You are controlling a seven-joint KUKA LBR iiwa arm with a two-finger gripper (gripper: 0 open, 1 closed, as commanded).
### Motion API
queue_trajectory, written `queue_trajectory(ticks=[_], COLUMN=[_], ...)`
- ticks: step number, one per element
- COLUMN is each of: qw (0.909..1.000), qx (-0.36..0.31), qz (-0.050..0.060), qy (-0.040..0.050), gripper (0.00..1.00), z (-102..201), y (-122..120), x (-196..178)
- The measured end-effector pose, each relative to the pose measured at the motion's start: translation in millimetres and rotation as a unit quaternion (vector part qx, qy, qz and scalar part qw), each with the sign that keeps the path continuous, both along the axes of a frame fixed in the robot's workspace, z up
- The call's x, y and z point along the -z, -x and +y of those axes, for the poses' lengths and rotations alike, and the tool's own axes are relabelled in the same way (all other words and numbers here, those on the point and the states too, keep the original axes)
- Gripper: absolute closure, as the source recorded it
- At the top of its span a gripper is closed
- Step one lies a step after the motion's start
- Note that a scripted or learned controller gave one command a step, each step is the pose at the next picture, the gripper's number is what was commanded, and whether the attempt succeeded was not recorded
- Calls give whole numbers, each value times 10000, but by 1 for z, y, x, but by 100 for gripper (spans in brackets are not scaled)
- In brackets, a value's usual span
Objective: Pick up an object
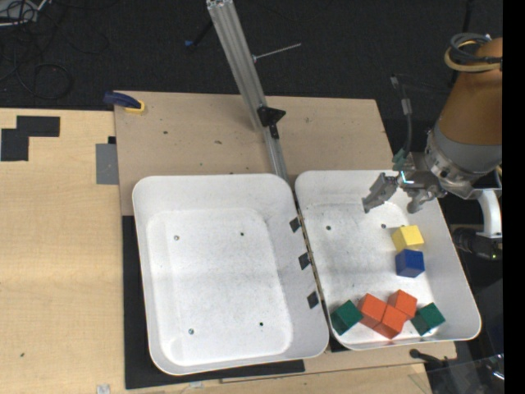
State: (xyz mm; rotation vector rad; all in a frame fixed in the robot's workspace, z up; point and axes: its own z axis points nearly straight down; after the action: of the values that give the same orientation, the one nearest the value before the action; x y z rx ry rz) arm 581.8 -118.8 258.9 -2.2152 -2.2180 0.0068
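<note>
Camera view shows the grey two-finger tool [399, 194] over the right white bin [344, 253], up near its 1 o'clock corner. Its fingers are spread apart with nothing between them. A small yellow cube [408, 236] sits at 5 o'clock from the tool, a blue cube [410, 263] just below it. Orange blocks [387, 311] and green blocks [347, 315] lie at the bin's 6 o'clock edge.

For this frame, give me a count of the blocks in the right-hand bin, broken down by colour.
Yellow block: 1
Blue block: 1
Orange blocks: 3, packed together, so this count is less certain
Green blocks: 2
Total: 7, all in the right bin
</note>
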Motion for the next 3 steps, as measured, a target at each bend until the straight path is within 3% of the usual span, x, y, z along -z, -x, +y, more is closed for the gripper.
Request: queue_trajectory(ticks=[1,3], qw=[10000,10000], qx=[11,17], qz=[-24,13], qy=[4,-1], gripper=[0,0], z=[-1,-2], y=[-1,-4], x=[-2,126])
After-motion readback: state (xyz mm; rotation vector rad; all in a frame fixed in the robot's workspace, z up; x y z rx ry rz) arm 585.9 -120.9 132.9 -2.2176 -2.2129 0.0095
